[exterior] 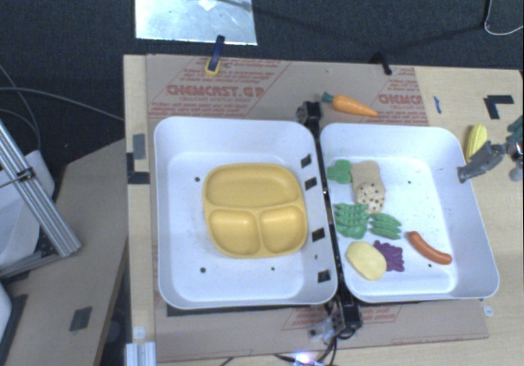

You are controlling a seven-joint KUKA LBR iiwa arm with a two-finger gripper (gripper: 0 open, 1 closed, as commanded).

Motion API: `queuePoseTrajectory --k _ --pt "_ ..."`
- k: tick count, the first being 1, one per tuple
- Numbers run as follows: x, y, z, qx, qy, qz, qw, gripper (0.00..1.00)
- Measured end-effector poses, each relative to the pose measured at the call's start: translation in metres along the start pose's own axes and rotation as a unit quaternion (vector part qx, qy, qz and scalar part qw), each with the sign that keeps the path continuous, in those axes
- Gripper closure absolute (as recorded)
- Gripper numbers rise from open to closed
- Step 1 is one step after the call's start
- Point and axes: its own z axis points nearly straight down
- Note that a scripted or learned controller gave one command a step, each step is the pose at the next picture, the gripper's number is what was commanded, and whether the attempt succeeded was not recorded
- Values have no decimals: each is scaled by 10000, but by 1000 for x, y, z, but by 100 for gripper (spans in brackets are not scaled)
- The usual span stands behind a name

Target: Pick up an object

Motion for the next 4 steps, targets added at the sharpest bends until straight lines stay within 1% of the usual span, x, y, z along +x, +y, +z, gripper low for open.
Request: queuePoseTrajectory --k 1,2,3,4 --pt "-20 -1 -178 -73 -26 -34 10000 0" --pt "119 30 -167 17 28 -113 9999 0" --pt "214 -2 -168 22 28 -97 9999 0" --pt "328 -3 -168 28 32 -99 9999 0"
